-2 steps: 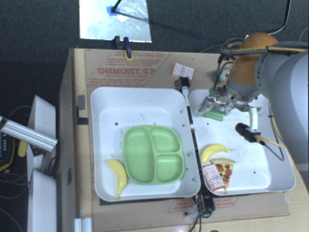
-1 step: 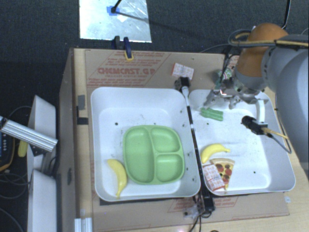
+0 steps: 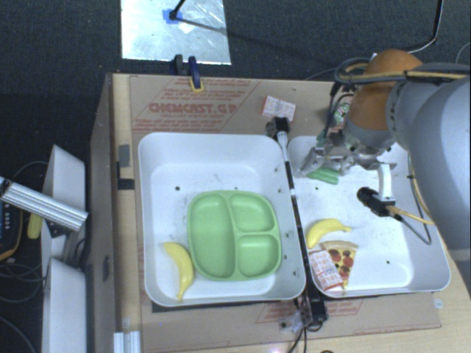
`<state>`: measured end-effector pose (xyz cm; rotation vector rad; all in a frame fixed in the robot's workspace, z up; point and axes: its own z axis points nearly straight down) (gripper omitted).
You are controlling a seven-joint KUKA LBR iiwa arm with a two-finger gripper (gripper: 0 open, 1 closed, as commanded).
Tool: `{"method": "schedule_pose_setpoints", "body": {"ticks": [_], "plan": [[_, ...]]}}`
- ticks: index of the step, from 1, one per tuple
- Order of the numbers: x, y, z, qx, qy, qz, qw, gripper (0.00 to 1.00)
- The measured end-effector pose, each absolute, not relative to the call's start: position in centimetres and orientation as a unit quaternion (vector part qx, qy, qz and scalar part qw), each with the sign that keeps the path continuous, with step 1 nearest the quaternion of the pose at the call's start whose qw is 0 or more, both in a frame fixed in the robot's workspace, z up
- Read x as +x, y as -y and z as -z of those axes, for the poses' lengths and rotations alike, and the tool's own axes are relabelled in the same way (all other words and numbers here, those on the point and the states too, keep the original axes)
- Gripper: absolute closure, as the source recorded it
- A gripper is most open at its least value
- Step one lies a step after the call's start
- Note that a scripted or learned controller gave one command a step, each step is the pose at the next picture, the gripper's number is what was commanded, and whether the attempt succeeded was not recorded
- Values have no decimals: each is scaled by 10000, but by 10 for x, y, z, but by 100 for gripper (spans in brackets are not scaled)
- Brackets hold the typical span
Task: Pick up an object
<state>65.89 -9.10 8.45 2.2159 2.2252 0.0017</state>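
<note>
While the arm [image 3: 412, 116] reaches in from the right over the upper part of the right bin [image 3: 423, 271], the pincer [image 3: 329, 162] sits low at that bin's upper left corner, right over a small green object [image 3: 322, 175] lying on the bin floor; whether it is spread or closed, or grips the green piece, cannot be told. Lower in the same bin a banana [image 3: 322, 231] lies just above a pizza slice [image 3: 341, 258] and a small printed card [image 3: 323, 268]. Left bin [image 3: 165, 160]: green divided plate [image 3: 234, 234], with a second banana [image 3: 180, 266] at its lower left edge.
</note>
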Motion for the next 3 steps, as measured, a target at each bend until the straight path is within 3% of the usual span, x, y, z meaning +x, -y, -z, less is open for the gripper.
{"method": "schedule_pose_setpoints", "body": {"ticks": [1,2,3], "plan": [[658,123,-85,7067,-7076,-6,17,0],[669,126,-85,7058,-7084,-11,14,0],[669,90,-85,7053,-7089,-11,9,0]]}}
